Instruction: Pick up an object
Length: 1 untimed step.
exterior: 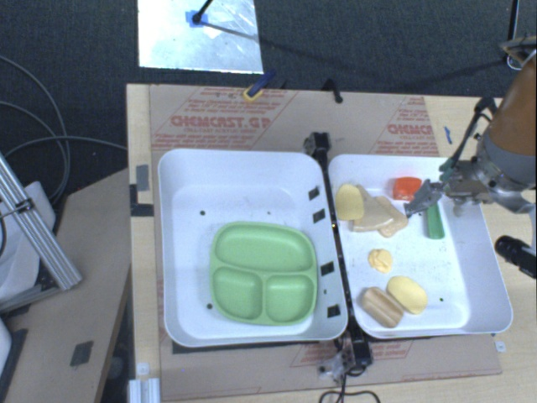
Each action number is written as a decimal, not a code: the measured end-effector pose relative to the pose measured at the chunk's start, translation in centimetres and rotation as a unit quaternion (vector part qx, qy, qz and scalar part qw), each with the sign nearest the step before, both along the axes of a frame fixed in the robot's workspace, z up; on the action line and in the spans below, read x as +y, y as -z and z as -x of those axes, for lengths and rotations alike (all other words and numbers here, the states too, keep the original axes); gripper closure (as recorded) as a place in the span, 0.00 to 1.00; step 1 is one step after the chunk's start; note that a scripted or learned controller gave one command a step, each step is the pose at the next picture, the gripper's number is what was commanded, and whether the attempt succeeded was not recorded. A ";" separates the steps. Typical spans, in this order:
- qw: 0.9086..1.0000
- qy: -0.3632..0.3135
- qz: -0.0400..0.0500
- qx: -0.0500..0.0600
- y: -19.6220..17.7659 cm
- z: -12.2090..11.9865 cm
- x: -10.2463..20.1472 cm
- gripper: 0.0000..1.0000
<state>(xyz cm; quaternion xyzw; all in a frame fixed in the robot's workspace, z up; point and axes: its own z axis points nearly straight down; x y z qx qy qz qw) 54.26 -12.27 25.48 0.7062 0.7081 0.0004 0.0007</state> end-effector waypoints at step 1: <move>1.000 -0.002 -0.001 0.001 0.1 5.4 6.7 0.00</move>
